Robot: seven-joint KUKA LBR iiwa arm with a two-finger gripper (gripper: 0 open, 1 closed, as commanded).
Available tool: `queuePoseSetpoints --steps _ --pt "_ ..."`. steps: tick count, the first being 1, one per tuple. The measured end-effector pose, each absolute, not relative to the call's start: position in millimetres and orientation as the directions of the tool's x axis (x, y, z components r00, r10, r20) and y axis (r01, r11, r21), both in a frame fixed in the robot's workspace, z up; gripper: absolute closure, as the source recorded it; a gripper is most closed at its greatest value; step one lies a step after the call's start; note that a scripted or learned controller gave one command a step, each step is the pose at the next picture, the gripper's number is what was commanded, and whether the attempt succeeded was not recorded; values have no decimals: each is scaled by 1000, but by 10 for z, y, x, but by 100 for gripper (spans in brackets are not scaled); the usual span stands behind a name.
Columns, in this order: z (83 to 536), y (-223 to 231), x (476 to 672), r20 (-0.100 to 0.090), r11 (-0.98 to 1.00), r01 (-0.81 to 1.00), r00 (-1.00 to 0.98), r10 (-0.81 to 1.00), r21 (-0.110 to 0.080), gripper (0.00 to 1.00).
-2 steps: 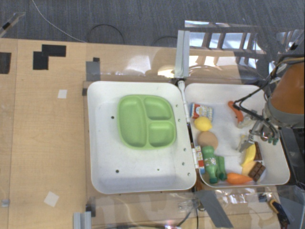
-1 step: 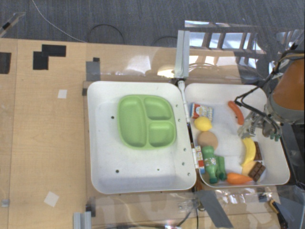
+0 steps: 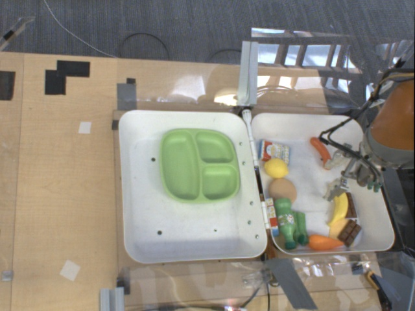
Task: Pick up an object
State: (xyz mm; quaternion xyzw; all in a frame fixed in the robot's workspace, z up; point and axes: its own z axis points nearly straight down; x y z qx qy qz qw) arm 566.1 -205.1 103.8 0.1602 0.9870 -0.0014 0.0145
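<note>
the claw (image 3: 338,188) hung low in the right bin (image 3: 382,235), and i could not tell its state. the banana (image 3: 338,215) lay just below it toward the bin's near wall, long axis running roughly near-to-far, beside a brown bar (image 3: 351,232).

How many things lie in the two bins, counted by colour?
Green: 2, divided plate, bottle
Yellow: 2, lemon, banana
Orange: 2, carrot, orange piece
Brown: 2, potato, chocolate bar
White with red and blue: 1, carton
Total: 9
</note>
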Motion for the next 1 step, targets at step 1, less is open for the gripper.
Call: queuePoseSetpoints --steps 1 --pt "894 -2058 5550 -13 908 418 -908 418 3 0"
